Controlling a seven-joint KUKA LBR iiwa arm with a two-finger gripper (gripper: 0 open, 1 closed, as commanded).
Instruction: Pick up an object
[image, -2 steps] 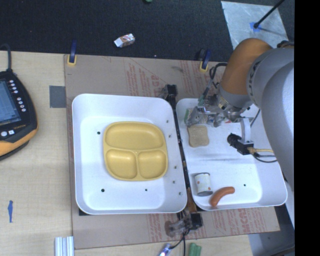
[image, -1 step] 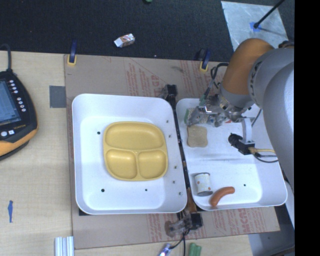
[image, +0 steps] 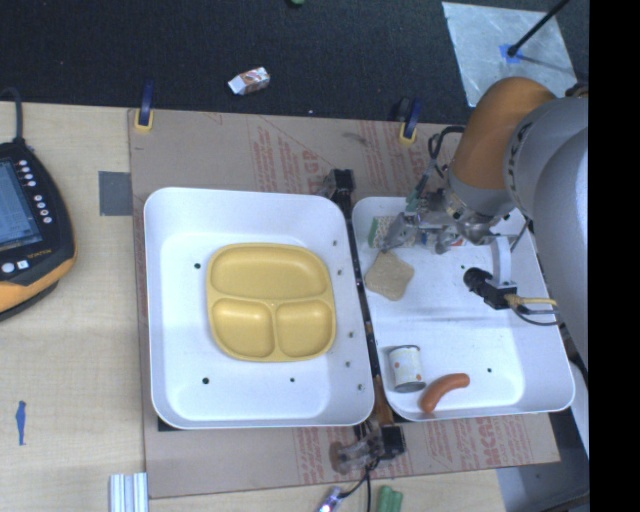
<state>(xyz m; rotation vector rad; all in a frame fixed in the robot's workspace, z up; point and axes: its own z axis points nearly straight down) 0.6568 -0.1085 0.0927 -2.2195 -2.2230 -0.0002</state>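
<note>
The gripper (image: 405, 228) is parked upper right, tan sponge (image: 388, 276) lying just below-left of it; grip state can't be told.

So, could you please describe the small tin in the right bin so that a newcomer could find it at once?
Start at the right bin, the one the arm reaches over. Near its front edge, towards the left bin, stands a small tin with a white label. The orange sausage just beside it is long and curved; the tin is short, round and pale.
</note>
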